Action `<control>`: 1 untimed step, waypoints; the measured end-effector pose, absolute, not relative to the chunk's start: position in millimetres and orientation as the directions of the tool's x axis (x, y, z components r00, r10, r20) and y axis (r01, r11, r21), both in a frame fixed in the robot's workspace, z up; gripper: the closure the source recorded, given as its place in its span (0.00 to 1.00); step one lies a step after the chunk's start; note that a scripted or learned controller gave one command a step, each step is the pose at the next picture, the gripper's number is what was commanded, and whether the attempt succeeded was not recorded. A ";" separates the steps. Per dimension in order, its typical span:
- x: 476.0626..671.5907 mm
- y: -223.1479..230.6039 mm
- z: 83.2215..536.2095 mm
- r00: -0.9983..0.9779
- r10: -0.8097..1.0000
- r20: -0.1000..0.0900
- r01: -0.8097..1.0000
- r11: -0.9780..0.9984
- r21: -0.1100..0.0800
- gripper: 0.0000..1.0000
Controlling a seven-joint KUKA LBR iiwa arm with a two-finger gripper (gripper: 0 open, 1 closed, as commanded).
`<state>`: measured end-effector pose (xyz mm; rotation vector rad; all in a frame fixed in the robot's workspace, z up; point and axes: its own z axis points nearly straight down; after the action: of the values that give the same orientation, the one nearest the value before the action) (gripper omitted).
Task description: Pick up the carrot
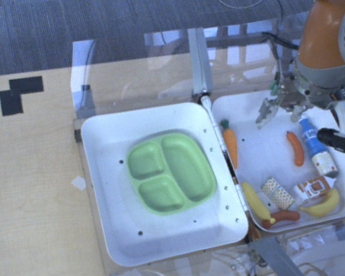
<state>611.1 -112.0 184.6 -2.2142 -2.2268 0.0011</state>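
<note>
The carrot [230,145], orange with a small green top, lies lengthwise along the left wall of the right bin [246,104]. It rests on the bin floor with nothing touching it. My gripper [268,111] hangs over the back of the same bin, to the right of the carrot and a little behind it. Its fingers are spread open with nothing between them. The grey arm with its orange band [329,33] reaches in from the right.
The right bin also holds an orange sausage [295,147], a blue-capped bottle [317,149], two bananas [255,202] [323,204], a red sausage [283,217], a patterned pack [277,193] and a small carton [310,189]. A green divided plate [168,171] sits in the left bin [121,242].
</note>
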 end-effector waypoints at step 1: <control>546.9 -131.3 88.8 -0.029 1.000 -0.001 1.000 0.029 0.009 0.00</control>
<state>546.9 -131.3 88.8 -2.1941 -2.2584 -0.0096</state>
